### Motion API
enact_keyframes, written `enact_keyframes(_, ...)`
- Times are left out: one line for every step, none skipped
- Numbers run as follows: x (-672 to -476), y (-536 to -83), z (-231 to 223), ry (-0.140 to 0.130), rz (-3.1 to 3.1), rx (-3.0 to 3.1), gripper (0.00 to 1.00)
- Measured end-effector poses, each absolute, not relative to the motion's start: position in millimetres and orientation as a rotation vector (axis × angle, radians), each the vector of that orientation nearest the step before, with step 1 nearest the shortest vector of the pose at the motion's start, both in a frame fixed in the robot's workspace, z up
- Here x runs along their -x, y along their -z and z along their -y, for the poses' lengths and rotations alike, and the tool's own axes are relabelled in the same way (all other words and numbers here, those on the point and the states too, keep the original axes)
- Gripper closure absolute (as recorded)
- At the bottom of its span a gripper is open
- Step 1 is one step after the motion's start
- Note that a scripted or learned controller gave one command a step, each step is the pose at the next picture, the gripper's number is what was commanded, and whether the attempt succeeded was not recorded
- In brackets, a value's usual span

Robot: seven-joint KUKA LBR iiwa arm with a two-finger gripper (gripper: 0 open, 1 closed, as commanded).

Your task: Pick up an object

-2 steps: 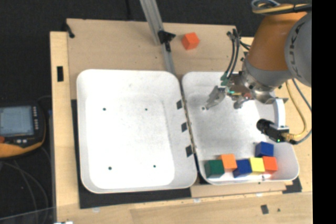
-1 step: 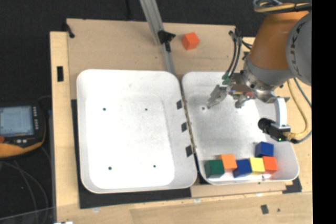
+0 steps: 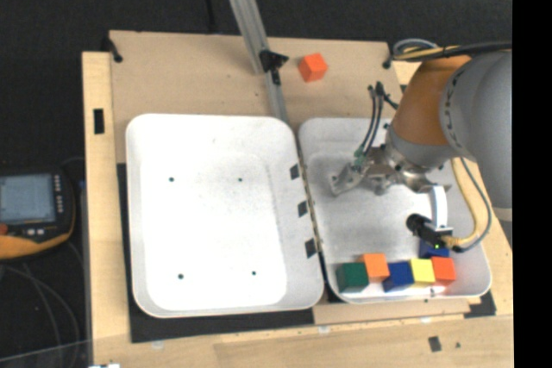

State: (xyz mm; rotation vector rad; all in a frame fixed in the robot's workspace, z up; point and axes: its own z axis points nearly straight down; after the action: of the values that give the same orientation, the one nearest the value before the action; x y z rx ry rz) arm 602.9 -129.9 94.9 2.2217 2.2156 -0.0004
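My gripper (image 3: 343, 179) hangs over the upper left part of the right bin (image 3: 366, 230), close to the divide between the two bins. The grey arm with its orange band (image 3: 427, 103) reaches in from the right above it. A row of small blocks lies along the right bin's front wall: green (image 3: 352, 276), orange (image 3: 376, 265), blue (image 3: 398, 275), yellow (image 3: 423, 271) and red-orange (image 3: 443, 269). The gripper stands well apart from that row, up and to the left of it. Nothing shows in its grasp.
The left bin (image 3: 216, 211) lies beside the right one. A lone orange block (image 3: 312, 67) rests on the bench behind the bins. A slanted metal pole (image 3: 246, 13) rises at the back. A handheld device (image 3: 30, 207) sits off the bench at left.
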Motion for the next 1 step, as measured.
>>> enact_keyframes(-602.6, -97.1, 120.7, -0.001, -2.224, -2.22, 0.0)
